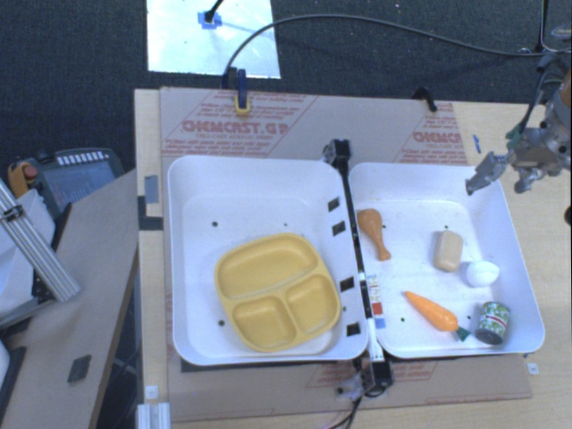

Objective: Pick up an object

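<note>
The right bin [420, 181] holds a brown drumstick [374, 231], a beige block [448, 249], a white egg [482, 273], an orange carrot [433, 312] and a small green can [492, 322]. My gripper [505, 176] hangs over the bin's far right corner, above and to the right of the beige block. Its two fingers stand open with nothing between them.
A yellow divided tray [277, 290] lies in the left bin [206, 195]. A black divider [351, 248] runs between the bins. A cable [375, 27] arcs over the dark floor behind the bench, and a grey side table [63, 284] stands at the left.
</note>
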Robot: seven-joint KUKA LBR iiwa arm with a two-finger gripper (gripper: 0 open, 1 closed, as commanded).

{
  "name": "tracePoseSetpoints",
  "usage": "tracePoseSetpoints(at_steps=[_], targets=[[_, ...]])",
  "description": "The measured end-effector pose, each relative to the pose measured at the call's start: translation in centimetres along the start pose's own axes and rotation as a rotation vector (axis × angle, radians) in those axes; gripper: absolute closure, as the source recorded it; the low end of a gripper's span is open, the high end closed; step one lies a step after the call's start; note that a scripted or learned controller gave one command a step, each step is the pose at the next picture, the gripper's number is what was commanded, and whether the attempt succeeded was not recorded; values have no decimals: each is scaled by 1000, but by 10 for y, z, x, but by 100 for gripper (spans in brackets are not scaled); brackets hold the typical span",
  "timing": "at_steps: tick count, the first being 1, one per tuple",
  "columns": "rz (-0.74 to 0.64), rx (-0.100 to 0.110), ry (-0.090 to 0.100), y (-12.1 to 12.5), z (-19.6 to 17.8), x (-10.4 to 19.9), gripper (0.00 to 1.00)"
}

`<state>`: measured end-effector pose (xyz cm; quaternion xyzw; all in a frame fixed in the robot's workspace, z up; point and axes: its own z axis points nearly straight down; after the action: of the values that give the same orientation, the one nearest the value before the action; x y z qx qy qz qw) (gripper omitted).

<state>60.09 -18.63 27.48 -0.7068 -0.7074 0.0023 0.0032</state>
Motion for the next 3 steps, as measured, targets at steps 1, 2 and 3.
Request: tracePoseSetpoints(at_steps=[1, 2, 3], targets=[[-3, -10, -2, 2, -6, 1, 0], [-5, -6, -1, 6, 47, 10, 0], [-1, -6, -1, -1, 92, 13, 0]])
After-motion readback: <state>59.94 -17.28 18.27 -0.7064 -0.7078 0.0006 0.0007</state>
